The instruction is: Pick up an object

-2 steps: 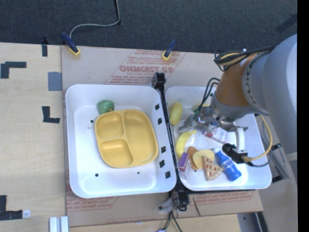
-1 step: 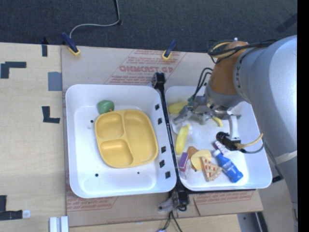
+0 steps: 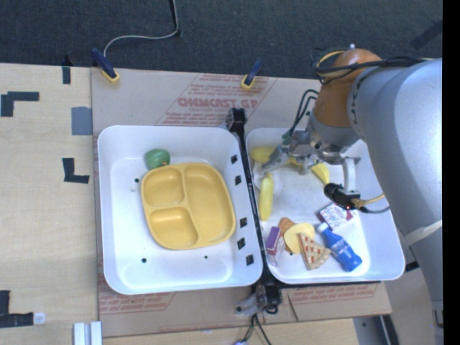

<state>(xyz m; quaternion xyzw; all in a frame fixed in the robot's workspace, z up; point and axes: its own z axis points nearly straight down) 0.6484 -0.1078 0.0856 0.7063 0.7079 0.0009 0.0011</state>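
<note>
The pincer (image 3: 284, 156) is seen low over the far end of the right bin (image 3: 392, 244), close to the black divider (image 3: 243, 182) where the two bins meet. Its tip is largely covered by the wrist and the grey arm (image 3: 392, 121) above it, so it cannot be told whether it is wide or narrow, and nothing can be made out as held in it.

Yellow pieces are found on either side of it: one (image 3: 261, 153) just beside the tip toward the divider, partly hidden beneath the metal, and another (image 3: 320, 172) on the arm's side, of which only a short end is shown. Whether these are one thing or two cannot be told.

A long yellow fruit-like thing (image 3: 266, 197) is laid along the divider, just nearer than the pincer and apart from it. At the near end of the same bin, a small purple box (image 3: 272, 240), an orange-and-yellow slice (image 3: 295, 234), a wedge with a waffle pattern (image 3: 314, 254), a blue bottle (image 3: 341, 250) and a white packet with red print (image 3: 333, 215) are crowded together; the slice and the wedge are overlapped, and the print on the packet is too small to be read.

In the left bin (image 3: 108, 214) a yellow divided plate (image 3: 188, 205) is laid flat, and a green thing (image 3: 157, 157) is partly hidden behind its far rim.

Both bins are set on a cardboard sheet (image 3: 201, 100) on the worktop (image 3: 43, 214).
</note>
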